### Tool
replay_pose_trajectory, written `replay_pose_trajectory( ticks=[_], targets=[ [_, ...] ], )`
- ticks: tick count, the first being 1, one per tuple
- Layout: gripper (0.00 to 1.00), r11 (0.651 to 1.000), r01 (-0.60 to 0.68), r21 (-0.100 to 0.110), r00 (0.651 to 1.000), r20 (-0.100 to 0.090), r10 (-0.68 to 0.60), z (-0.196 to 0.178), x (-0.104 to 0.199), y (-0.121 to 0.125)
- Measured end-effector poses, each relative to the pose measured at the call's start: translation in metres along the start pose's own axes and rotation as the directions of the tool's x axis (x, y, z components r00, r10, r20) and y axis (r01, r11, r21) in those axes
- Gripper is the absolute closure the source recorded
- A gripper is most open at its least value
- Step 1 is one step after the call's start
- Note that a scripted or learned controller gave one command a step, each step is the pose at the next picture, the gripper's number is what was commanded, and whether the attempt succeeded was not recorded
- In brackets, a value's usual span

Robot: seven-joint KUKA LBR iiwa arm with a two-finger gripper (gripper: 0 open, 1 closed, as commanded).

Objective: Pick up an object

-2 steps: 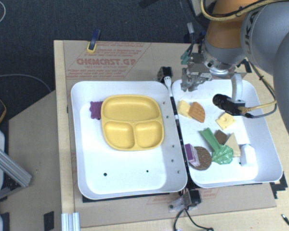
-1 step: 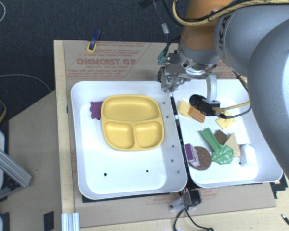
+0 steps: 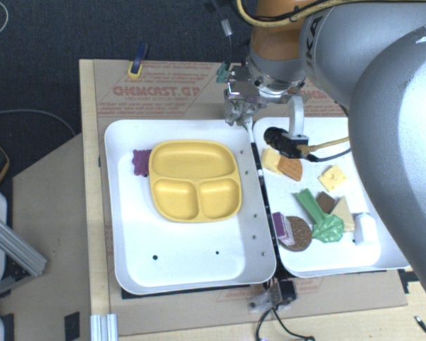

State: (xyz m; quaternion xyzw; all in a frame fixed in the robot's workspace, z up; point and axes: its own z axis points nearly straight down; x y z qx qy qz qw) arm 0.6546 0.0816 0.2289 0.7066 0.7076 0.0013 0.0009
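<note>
Two white bins (image 3: 128,212) sit on the table. The jaws (image 3: 240,116) hang above the divider, their state unclear. A yellow tray (image 3: 195,180) lies in the left bin; food toys (image 3: 319,212) fill the right.

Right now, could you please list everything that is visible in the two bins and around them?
White bins: 2, white, side by side on the bench.
Divided tray: 1, yellow, three compartments, in the left bin.
Purple piece: 1, purple, left bin, at the tray's left edge.
Cheese wedge: 1, yellow, right bin.
Green pieces: about 2, green, right bin, in the pile of toy food.
Brown round piece: 1, brown, right bin, near the divider.
Clamp: 1, blue and yellow, on the board behind the left bin.
Arm: 1, grey with an orange band, from the right.
Gripper: 1, metal, over the bins' rear edge, near the divider.
</note>
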Motion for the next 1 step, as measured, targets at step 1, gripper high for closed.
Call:
replay_pose_trajectory(
  ticks=[1],
  targets=[
    [1.0,1.0,-0.002,0.007,1.0,0.001,0.002,0.0137,-0.0046,-0.0124]
  ],
)
